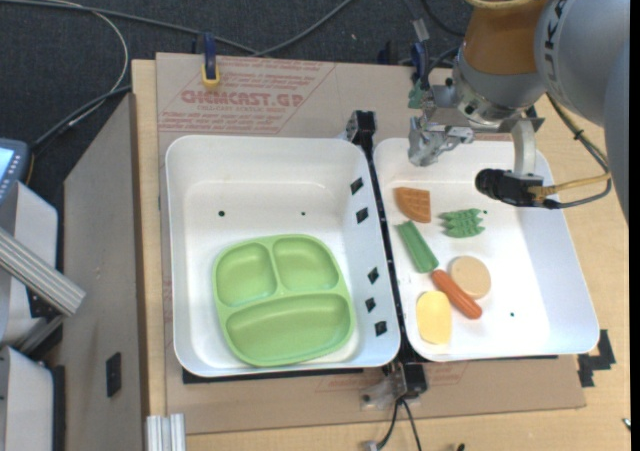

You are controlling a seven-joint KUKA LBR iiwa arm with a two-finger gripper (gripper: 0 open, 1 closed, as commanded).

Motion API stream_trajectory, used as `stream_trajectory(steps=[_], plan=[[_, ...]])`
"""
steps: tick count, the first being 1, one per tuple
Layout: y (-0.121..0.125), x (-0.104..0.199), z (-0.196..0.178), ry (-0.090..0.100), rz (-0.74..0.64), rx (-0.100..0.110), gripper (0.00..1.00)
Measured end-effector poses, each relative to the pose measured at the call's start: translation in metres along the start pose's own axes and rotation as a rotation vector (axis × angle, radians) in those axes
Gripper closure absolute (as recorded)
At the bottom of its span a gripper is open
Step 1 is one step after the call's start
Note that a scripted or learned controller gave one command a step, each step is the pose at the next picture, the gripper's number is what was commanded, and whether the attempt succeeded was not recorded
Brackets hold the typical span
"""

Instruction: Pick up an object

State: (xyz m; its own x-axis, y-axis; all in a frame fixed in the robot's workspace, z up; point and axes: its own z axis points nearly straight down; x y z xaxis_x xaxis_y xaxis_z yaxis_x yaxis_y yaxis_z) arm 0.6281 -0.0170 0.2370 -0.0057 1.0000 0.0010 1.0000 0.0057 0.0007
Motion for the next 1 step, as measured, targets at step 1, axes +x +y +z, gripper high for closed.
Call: stream_trajectory(steps=[1], plan=[[0.0165, 0.0549, 0.0152, 0.001, -0.001, 0.0, 1.0]])
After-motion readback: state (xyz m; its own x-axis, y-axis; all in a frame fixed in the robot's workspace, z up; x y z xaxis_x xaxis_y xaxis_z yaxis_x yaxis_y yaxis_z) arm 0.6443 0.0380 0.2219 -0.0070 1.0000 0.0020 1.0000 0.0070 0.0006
